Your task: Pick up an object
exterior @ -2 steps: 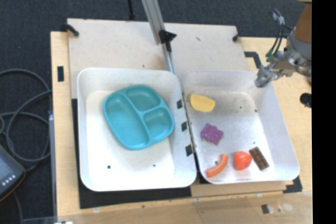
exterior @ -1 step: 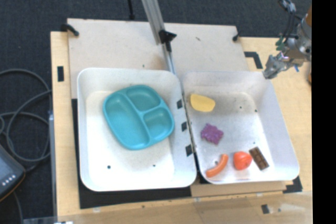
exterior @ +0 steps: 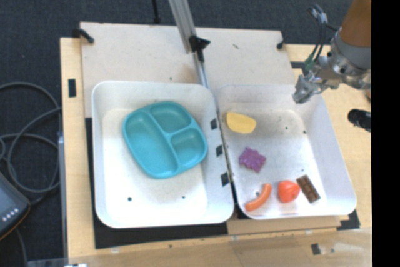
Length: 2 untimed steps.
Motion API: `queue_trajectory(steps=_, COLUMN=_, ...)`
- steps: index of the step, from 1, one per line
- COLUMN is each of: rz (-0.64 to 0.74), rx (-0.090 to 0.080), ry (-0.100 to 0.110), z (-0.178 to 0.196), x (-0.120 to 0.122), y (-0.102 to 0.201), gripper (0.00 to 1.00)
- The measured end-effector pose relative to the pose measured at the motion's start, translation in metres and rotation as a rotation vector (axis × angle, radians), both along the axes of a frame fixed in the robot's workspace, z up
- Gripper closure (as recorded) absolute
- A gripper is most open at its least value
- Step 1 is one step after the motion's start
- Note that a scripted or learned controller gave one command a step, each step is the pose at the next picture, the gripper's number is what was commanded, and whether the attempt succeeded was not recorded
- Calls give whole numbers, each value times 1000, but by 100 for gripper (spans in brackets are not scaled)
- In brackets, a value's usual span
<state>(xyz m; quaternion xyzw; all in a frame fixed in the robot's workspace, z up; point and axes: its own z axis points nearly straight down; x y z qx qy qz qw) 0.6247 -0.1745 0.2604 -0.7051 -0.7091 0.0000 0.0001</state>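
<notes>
The jaws hang over the right bin's far corner, whether parted I cannot tell, while the purple lump mid-bin looks light, soft and knobbly, best pinched across its middle.

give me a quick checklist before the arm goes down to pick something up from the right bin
1. Targets in right bin: yellow piece, purple piece, carrot, tomato, brown block: ok.
2. Gripper over a target: not ok, it sits at the bin's far right rim.
3. Jaws open: cannot tell.
4. Yellow and purple pieces stand apart from others: ok.
5. Carrot, tomato, block crowd the near wall: not ok.
</notes>
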Motion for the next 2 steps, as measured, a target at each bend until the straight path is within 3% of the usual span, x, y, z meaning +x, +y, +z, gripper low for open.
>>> queue_trajectory(steps=2, rz=0, rx=1, ry=0, z=-20, x=-25, y=99, gripper=100)
